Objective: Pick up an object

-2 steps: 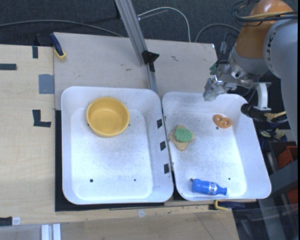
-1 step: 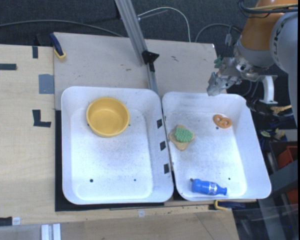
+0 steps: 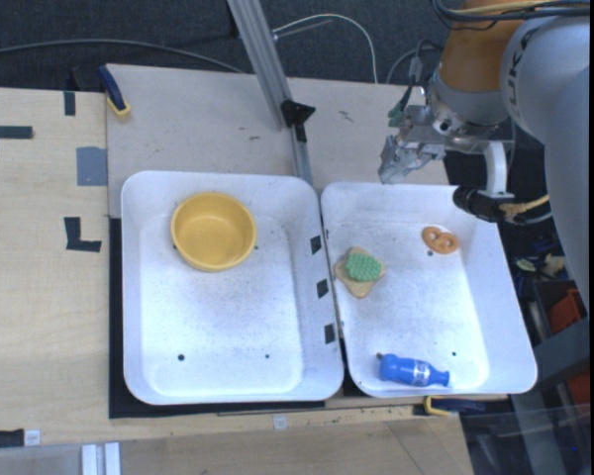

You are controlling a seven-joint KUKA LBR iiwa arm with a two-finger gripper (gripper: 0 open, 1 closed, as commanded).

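the hand (image 3: 398, 162) hangs above the right bin's (image 3: 495, 364) far rim holding nothing, its opening impossible to tell, so it should centre over the pretzel (image 3: 439, 238) just below, descend straight and close squarely across it.

Right bin (image 3: 495, 295) centre open; pretzel (image 3: 439, 238), sandwich (image 3: 360, 270), blue bottle (image 3: 412, 370) near walls; metal pole (image 3: 262, 47) behind divider.

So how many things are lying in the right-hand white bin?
3. A pretzel near the far right corner, a green-topped sandwich cookie by the left wall, and a blue bottle lying on its side near the front edge. Nothing looks hidden.
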